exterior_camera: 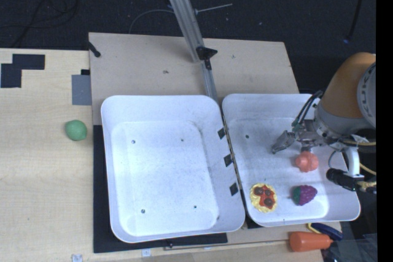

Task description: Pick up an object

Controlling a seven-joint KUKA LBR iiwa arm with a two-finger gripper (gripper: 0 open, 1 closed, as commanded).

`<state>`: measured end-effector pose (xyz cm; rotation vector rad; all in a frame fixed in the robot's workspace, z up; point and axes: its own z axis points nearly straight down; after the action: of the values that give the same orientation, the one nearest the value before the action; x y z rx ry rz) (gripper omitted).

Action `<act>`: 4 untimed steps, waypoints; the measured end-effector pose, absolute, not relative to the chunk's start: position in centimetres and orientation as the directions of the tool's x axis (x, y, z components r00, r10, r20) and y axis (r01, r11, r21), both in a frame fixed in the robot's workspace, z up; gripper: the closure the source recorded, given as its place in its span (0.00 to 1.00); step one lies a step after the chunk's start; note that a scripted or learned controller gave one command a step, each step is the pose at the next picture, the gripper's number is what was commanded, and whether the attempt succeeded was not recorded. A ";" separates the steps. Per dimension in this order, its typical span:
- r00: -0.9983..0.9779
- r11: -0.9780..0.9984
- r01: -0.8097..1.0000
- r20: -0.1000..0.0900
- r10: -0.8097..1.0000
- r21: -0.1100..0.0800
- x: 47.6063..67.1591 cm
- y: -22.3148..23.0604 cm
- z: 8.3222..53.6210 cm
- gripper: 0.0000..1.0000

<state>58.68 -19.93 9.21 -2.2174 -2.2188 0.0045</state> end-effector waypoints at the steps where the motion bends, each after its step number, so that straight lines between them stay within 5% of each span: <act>1: 0.001 -0.001 1.000 0.000 1.000 0.000 58.8 -20.1 10.5 1.00; 3: 0.000 0.000 1.000 -0.001 1.000 0.004 59.2 -19.4 22.5 1.00; 4: 0.000 0.000 1.000 0.000 1.000 0.000 59.2 -19.4 23.7 1.00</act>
<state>59.17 -19.44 23.75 -2.2220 -2.2211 -0.0002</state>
